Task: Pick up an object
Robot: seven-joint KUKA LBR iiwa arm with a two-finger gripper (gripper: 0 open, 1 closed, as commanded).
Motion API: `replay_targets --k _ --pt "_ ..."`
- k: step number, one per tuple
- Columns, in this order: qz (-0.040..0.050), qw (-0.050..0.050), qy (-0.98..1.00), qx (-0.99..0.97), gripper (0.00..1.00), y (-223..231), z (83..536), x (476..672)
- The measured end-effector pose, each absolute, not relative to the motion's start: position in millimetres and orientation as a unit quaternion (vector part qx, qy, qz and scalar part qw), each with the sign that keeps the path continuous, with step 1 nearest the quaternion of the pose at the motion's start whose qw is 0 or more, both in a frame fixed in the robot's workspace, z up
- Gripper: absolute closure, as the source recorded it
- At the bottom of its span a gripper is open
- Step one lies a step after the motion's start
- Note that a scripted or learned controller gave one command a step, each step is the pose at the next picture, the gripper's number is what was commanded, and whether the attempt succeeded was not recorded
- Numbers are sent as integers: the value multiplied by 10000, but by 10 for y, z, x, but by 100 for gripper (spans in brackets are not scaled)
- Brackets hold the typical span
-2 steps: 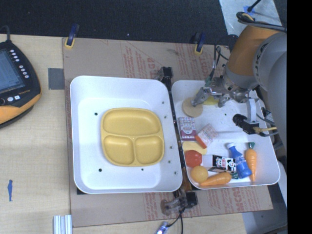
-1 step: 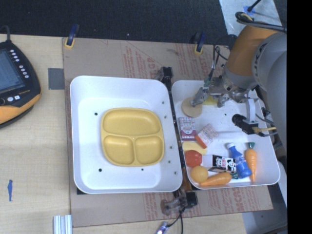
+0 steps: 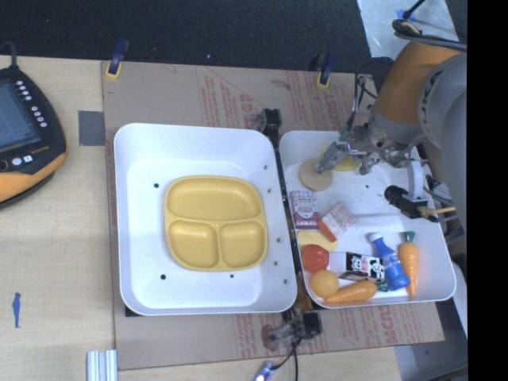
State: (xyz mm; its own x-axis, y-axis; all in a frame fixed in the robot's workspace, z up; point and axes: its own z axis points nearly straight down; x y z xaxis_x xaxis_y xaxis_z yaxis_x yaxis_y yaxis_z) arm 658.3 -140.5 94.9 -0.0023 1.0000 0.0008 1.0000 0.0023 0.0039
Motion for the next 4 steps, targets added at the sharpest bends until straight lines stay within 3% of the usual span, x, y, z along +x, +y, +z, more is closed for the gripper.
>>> replay_targets --k 2,3,4 --pt "11 14 7077 7065 0 -2123 949 6579" --pt "0 19 7087 7055 0 -2128 952 5718" --pt "-13 -9 7097 7045 0 -1218 1529 5694"
